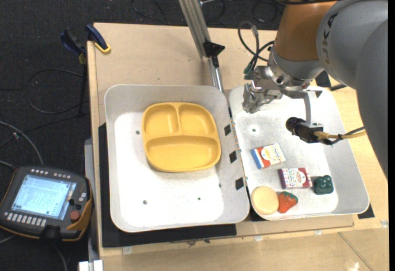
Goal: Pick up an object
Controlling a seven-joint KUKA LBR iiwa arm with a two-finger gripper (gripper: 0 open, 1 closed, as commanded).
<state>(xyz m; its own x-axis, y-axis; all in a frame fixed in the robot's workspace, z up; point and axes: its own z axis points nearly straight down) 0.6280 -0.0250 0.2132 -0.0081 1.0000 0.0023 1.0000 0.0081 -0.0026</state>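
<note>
far left, off the bench: grey handheld teach pendant with a lit screen (43, 199), lying on the dark floor
top-left bench corner: blue-and-yellow clamp (92, 38), right at the edge
left white bin (166, 202): yellow plastic divided plate (181, 137) with three compartments, sitting flat, a bit toward the far side
between the bins: slanted aluminium rail (191, 4), coming down from the top and ending near the far end of the gap
right white bin (342, 152): small stuff all bunched at the near end
gripper (255, 102): over the far-left corner of the right bin, well apart from the small stuff; open or closed, honestly can't tell from this angle
pale cream round disc (265, 200): near-left corner, touching the toy beside it
small white carton with red and blue print (268, 155): lying flat mid-bin, closest thing to the gripper
red strawberry-ish toy (287, 201): right up against the disc
purple-and-red little box (294, 177): just beside the carton, nearer the front
dark green lumpy toy (322, 185): furthest right, just beside the box
</note>
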